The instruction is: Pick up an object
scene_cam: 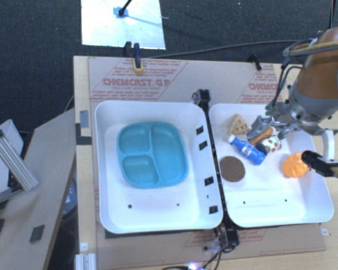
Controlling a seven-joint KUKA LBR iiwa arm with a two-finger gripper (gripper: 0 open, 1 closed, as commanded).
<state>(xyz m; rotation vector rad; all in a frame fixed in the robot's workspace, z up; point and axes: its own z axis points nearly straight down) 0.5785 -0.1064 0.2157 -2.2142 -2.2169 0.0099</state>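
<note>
Two bins: shallow white trays side by side on the desk (84,83), a black divider strip (212,162) running between them; every place below is given from this strip.
Left bin (110,207): just left of the strip, holding a blue divided plate (152,153) with three compartments, lying flat near the bin's middle.
Right bin (304,207): just right of the strip, carrying all the small things.
Brown disc (232,168): flat and round, closest to the strip of the small things, a short way right of it.
Blue bottle (248,150): lying on its side right of the strip, its white cap pointing toward the strip, just above the brown disc.
Tan wedge (238,125): a triangular piece with holes, like cheese, right of the strip toward the bin's far side, above the bottle.
Orange-brown piece (261,134): slanted, right of the wedge, directly under the end effector.
White ball with red spots (272,144): touching or just beside the bottle's far end.
Orange lump (294,165): well right of the strip, apart from the cluster, beside a black part of the arm.
Arm: grey with an orange band (321,75), reaching in from the far right of the strip.
End effector (268,122): low over the cluster, near the orange-brown piece; whether it is spread or pressed together cannot be told, and nothing can be seen pinched in it.
</note>
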